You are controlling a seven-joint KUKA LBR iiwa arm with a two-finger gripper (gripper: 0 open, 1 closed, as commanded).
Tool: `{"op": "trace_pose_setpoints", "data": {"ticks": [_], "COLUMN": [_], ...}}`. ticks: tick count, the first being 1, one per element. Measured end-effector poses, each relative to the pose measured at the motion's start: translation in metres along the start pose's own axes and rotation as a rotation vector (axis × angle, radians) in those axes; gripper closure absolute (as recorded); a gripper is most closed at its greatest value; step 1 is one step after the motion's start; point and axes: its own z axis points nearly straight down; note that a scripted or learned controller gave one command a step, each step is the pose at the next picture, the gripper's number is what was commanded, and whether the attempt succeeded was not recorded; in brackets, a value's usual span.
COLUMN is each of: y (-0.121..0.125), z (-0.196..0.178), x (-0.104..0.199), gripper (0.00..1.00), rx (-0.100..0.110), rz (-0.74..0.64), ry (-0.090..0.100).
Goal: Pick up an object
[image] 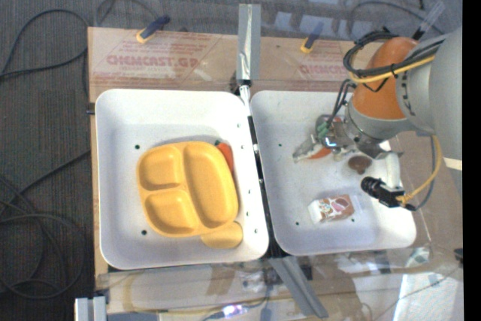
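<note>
End effector (325,137) low in right bin (285,229), near its far edge, over a small orange-and-grey object (316,152); can't tell if it's apart or together; wrapped packet (334,208) near bin's front edge; brown piece (359,161) beside wrist; yellow tray (186,188) in left bin (113,124); risk: off-centre closure could nudge the object away, judging by the angle.

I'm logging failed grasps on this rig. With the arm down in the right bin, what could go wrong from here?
1. The gripper is low over a small orange-red thing lying flat; it might slip out or get pushed aside.
2. A brown piece lies close beside it and could be knocked or caught as well.
3. The loose cable hangs near the packet and could drag it.
</note>
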Motion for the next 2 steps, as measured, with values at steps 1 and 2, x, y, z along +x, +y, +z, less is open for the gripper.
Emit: {"op": "trace_pose_setpoints", "data": {"ticks": [1,2], "y": [0.0016,0.0008], "z": [-0.0115,-0.0098], "x": [0.0000,0.0001], "gripper": [1.00,0.00], "rx": [-0.005,-0.002], "rz": [0.000,0.000], "ry": [0.001,0.001]}}
